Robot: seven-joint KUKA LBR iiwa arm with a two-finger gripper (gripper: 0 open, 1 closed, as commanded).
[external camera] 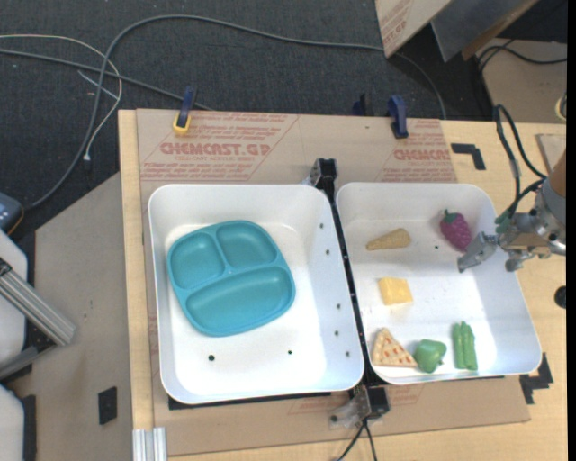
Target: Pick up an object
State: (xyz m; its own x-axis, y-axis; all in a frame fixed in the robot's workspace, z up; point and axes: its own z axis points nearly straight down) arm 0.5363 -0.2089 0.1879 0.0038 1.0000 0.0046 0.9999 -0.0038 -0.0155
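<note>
Whether the jaws [490,250] are spread or pressed together, I cannot tell; purple grapes [455,229] just beside them could get knocked away by a sideways approach

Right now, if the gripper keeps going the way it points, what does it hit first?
Likely the purple grapes. The gripper points left, low over the right bin, with the grapes just ahead and slightly above its line. Depth is unclear, so it may pass over.

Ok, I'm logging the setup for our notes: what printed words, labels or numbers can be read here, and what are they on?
"CHEMCAST GP" in red, on the brown board under the bins, above the left bin.
"CHEMCAST", repeated and cut off by the view's angle, on the same board above the right bin.
Red print on the cardboard box at the top: too blurred to read.
</note>
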